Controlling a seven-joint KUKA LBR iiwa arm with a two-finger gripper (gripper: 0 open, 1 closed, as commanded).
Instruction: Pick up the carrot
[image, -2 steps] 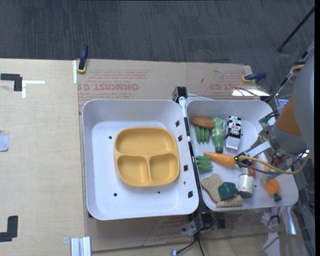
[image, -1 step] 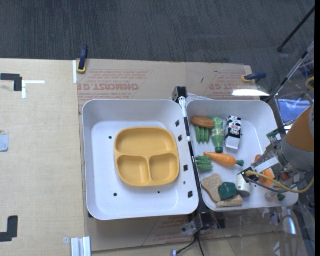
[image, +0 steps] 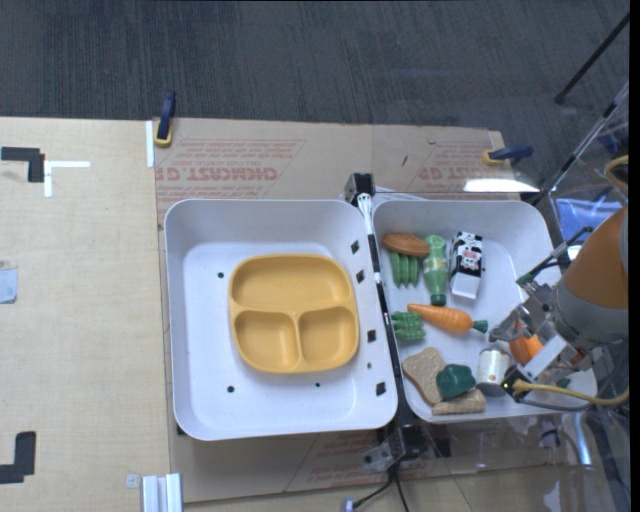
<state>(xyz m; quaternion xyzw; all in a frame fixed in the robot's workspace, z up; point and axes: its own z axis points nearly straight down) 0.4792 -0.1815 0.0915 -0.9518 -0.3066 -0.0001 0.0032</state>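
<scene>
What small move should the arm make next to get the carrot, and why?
Probably shift the gripper toward the view's left and slightly up, to stand above the carrot. The gripper sits at the right bin's right edge with nothing seen between its fingers, while the carrot lies apart from it, mid-bin, beside the bottle.

Both bins (image: 270, 225) look like smooth white plastic w/ a faint sheen. The tray (image: 293, 312) at 9 o'clock of the carrot (image: 447, 319) is matt yellow plastic — even finish, no glare. Carrot itself is smooth, slightly glossy orange plastic, green tip. Bread slice (image: 426, 374) at its 6 o'clock looks rougher, spongy. Bench top (image: 80, 300) is matt light wood or board; cardboard sheet (image: 300, 160) at 12 is dull brown paper. Arm's (image: 598, 275) orange band — satin.
</scene>
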